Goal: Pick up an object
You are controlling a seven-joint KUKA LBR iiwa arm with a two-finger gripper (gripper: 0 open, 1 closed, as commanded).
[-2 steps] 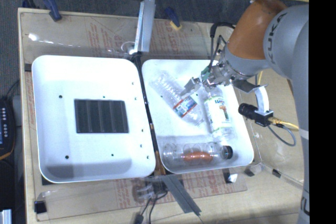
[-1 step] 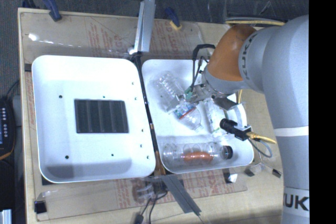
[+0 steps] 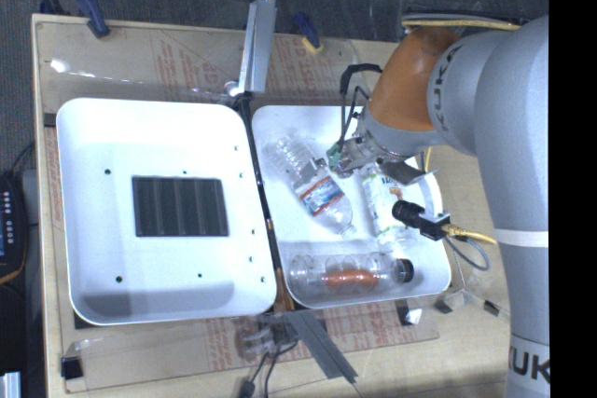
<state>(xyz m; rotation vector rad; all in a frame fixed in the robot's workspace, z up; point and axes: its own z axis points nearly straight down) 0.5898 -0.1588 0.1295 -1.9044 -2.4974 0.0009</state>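
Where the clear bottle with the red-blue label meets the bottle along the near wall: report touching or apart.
Apart. The camera view shows bare white bin floor between the labelled bottle and the near-wall bottle.

The arm's grey bulk [image 3: 499,107] runs out past the right and bottom edges, and it covers the right bin's [image 3: 280,121] far right corner. The end effector [image 3: 343,156] sits low over a clear bottle [image 3: 308,177]; its fingers are too small and shadowed to read. The bottle's label print is too blurred to make out.
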